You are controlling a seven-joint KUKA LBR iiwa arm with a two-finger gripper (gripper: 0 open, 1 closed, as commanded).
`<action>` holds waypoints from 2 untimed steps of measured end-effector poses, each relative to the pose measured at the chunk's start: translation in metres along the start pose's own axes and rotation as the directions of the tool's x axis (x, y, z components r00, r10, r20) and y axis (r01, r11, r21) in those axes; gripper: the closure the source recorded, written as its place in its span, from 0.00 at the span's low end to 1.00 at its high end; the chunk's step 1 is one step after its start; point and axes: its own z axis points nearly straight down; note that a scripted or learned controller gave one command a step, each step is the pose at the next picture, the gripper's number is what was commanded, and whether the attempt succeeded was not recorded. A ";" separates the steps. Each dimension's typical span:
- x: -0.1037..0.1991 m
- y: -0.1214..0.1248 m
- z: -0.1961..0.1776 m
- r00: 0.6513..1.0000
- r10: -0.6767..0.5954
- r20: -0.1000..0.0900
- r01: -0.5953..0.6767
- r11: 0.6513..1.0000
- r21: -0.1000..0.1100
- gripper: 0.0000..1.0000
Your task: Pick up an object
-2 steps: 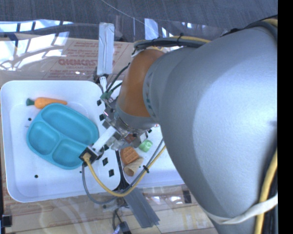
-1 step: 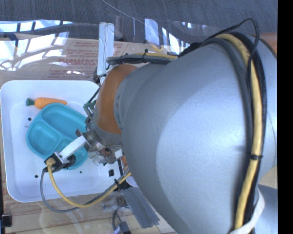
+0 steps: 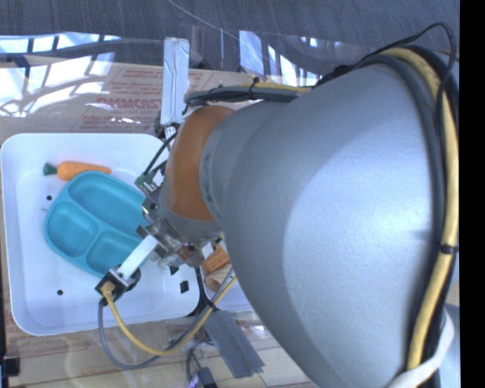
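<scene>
Camera view shows the grey arm [image 3: 339, 217] reaching in from the right and covering most of the bench. Its orange band [image 3: 186, 176] sits directly above the wrist. The gripper [image 3: 176, 250] hangs below that band, over the right part of the left white bin [image 3: 16, 241].

You cannot tell from this view whether the gripper is open or closed. The wrist hardware and the body of the arm mask its working end.

Locate the candidate objects relative to the gripper as follows.

The blue divided plate [image 3: 93, 221] lies flat on the bin floor, immediately to the left of the gripper. The plate's right edge runs under the wrist hardware. You cannot confirm whether plate and gripper touch.

The carrot [image 3: 81, 169] is an orange toy with a green top. It lies on its side just beside the plate's far rim, up and to the left of the gripper and clearly apart from it. The green end points away from the gripper, toward the bin's left wall.

An orange-tan item [image 3: 217, 260] sits just to the right of the gripper. It is mostly hidden under the arm, so you cannot identify it.
</scene>
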 end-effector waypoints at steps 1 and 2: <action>0.003 -0.006 0.006 0.870 -0.493 0.003 0.493 0.870 0.000 1.00; 0.032 -0.037 -0.001 0.801 -0.598 0.002 0.598 0.801 -0.005 1.00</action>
